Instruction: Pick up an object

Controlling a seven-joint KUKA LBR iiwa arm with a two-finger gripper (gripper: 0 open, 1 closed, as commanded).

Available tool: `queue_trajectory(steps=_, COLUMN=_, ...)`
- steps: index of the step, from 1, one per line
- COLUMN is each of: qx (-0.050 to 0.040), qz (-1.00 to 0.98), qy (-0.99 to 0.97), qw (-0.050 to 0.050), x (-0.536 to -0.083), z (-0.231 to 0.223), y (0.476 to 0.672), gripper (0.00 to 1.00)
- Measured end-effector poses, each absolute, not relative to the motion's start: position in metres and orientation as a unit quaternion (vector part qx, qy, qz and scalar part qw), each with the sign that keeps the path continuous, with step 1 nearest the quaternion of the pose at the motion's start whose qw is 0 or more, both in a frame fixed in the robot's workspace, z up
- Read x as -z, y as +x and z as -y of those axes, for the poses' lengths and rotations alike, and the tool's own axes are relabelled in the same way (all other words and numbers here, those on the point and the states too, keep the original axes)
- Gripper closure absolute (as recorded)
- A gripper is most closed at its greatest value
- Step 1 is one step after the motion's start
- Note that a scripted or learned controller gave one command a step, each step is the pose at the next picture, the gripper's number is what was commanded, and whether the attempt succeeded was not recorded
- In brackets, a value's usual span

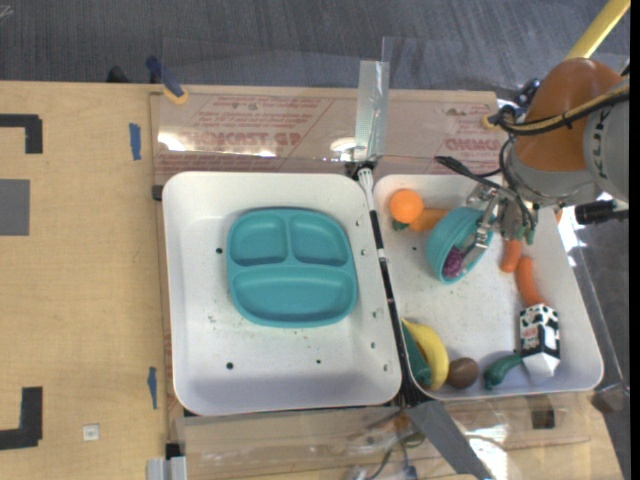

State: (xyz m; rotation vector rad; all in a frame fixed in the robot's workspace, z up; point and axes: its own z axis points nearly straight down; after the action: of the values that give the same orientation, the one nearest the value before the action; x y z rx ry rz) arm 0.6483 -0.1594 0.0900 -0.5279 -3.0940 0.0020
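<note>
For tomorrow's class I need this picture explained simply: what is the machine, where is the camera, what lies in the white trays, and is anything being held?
The camera sits above a bench and looks down at a slant. On the right is a robot arm, grey with an orange band, reaching in. Its gripper is at the rim of a teal bowl, which stands tilted on its edge in the right bin; it appears gripped, though I cannot be certain. The left bin holds a teal divided plate. Around the bowl lie an orange ball, a carrot, a banana, a brown round fruit, a small green toy and a black-and-white carton.
</note>
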Motion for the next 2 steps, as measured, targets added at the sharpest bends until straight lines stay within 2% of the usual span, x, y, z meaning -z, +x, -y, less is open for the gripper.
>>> queue_trajectory(steps=1, qx=-0.0019, qz=0.995, qy=-0.097, qw=-0.006, x=-0.091, z=0.209, y=0.588, gripper=0.00)
queue_trajectory(steps=2, qx=-0.0009, qz=0.988, qy=-0.153, qw=-0.008, x=-0.092, z=0.198, y=0.525, gripper=0.00)
